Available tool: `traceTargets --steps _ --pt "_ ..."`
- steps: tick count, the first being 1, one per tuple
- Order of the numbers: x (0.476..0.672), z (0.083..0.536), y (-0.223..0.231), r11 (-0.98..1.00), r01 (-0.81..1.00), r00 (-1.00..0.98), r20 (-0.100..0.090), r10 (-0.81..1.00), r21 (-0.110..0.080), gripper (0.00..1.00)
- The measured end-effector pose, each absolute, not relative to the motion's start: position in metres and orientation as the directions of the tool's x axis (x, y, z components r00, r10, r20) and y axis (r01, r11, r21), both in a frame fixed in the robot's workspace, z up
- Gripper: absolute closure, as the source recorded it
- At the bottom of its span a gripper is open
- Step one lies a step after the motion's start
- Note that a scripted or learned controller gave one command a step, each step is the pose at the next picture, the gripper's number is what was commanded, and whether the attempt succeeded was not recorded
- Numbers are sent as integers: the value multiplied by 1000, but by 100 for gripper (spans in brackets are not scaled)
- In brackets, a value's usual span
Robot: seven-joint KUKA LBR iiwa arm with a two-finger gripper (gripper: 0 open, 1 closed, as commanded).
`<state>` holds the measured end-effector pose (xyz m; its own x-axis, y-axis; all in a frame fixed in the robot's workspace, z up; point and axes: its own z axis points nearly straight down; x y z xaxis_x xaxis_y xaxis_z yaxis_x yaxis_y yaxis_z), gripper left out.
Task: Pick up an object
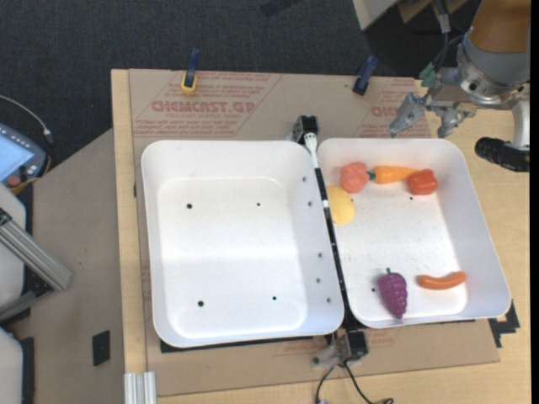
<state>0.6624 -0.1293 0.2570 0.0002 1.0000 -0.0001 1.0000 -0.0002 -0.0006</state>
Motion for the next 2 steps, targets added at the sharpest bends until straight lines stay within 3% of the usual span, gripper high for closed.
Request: traceTargets --steps 1,2 --pt "663 268 -129 1 1000 -1 -1 1000 3 100" --pt "668 358 -113 3 1000 -3 -2 1000 11 100"
